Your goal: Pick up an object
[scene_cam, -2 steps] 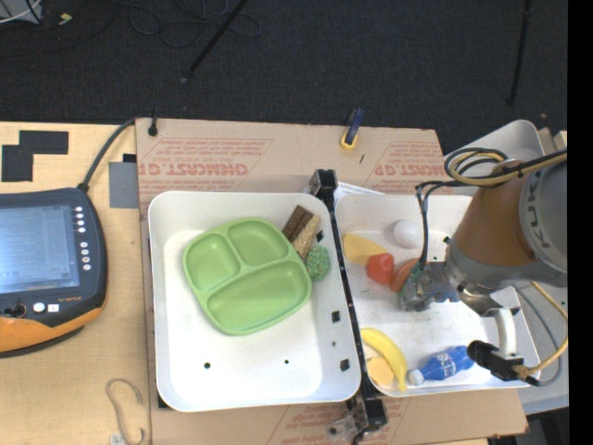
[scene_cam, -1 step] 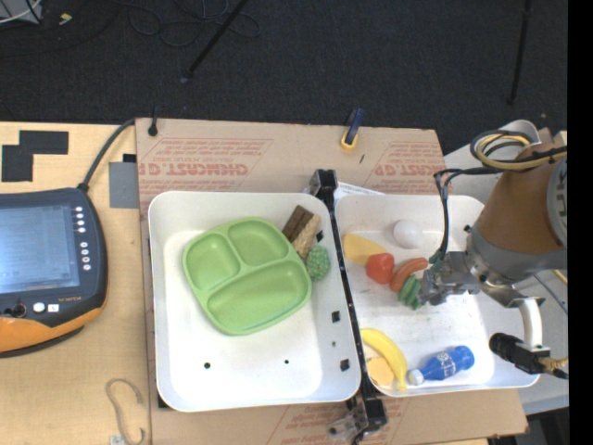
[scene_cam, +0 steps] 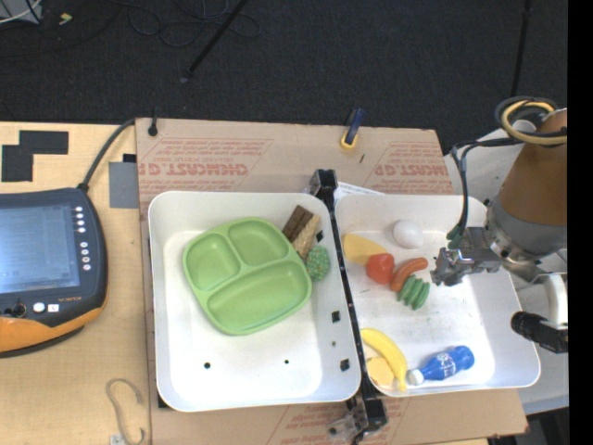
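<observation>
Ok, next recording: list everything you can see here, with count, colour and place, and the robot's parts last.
bins: 2, white, side by side on the bench
plate: 1, green, three compartments, in the left bin
block: 1, brown, left bin, at the plate's upper right
ball: 1, green, knobbly, left bin by the divider
egg: 1, white, right bin, top
tomato: 1, red, right bin
carrot: 1, orange, beside the tomato
banana: 1, yellow, right bin, bottom left
bottle: 1, blue, right bin, bottom
tablet: 1, grey and orange, left of the bins
arm: 1, grey with orange band, right
gripper: 1, dark, over the right bin
</observation>
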Robot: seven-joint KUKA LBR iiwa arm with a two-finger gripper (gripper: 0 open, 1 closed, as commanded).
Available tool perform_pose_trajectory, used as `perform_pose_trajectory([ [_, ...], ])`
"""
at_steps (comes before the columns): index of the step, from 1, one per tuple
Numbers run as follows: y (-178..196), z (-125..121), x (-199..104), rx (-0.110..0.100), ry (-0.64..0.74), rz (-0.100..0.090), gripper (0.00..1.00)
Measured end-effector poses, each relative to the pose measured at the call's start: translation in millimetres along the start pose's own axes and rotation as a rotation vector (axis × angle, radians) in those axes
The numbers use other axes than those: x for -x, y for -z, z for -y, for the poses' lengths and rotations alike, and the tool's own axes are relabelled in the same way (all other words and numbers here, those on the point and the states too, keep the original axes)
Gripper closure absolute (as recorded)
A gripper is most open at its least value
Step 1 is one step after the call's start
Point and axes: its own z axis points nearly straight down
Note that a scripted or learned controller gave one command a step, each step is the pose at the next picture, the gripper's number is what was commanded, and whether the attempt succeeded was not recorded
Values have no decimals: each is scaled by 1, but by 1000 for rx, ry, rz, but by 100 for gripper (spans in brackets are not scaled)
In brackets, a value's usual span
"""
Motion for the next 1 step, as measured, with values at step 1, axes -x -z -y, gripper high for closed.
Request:
perform_pose_trajectory([
  [1, 17, 0, 1, -4, 0, -1, 100],
])
